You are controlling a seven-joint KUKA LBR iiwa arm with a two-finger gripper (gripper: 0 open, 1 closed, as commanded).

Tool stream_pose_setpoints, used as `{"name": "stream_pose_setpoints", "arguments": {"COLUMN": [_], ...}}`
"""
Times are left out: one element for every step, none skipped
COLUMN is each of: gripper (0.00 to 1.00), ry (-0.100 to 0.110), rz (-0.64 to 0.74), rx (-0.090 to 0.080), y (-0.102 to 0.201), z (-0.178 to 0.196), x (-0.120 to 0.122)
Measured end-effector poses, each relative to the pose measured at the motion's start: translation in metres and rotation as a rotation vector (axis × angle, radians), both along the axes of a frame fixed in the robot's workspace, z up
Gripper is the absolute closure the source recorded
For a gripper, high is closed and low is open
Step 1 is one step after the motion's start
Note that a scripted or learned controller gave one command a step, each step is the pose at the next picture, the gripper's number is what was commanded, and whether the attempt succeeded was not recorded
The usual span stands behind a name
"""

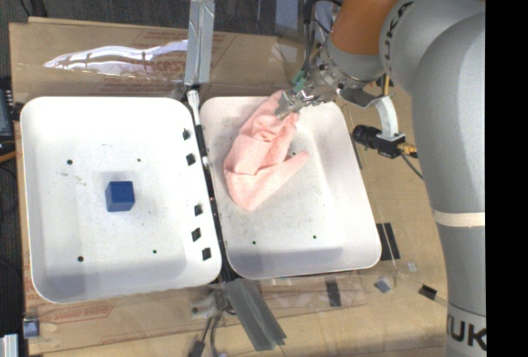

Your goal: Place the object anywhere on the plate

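- Camera view, looking down at a slant: two shallow white bins sit side by side on a brown board, the left bin (74, 124) filling the left half of the frame and the right bin (330, 215) at the centre.
- The arm (437, 108) comes in from the right edge, with its orange band (371, 9) at the upper right. It bends down towards the top edge of the right bin.
- The gripper (295, 100) is at the upper middle of the right bin, just inside its far rim.
- The pink cloth (260, 153) lies crumpled in the upper left part of the right bin. It spreads down and to the left from the gripper.
- The cloth's upper end narrows to a peak that meets the gripper tip. They touch, but I cannot tell whether the gripper is clamped on the cloth or merely against it.
- The cloth's lower fold rests on the bin floor, close to the wall shared with the left bin.
- A blue cube (120, 195) stands alone on the floor of the left bin, left of centre, well apart from the cloth and the gripper.
- A crumpled sheet of clear plastic (115, 58) lies on the board above the left bin, at the upper left.
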State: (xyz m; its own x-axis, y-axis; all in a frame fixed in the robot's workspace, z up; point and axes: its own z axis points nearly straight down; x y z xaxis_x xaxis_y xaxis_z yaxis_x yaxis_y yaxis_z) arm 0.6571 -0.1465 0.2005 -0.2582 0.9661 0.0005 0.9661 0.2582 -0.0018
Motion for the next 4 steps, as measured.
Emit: {"name": "stream_pose_setpoints", "arguments": {"gripper": [1.00,1.00,1.00,1.00], "ry": [0.000,0.002,0.001,0.001], "rz": [0.006,0.411,0.818,1.222], "rx": [0.000,0.001,0.001,0.002], "y": [0.001,0.052,0.095,0.144], "z": [0.032,0.041,0.047,0.042], "x": [0.000,-0.013,-0.033,-0.058]}}
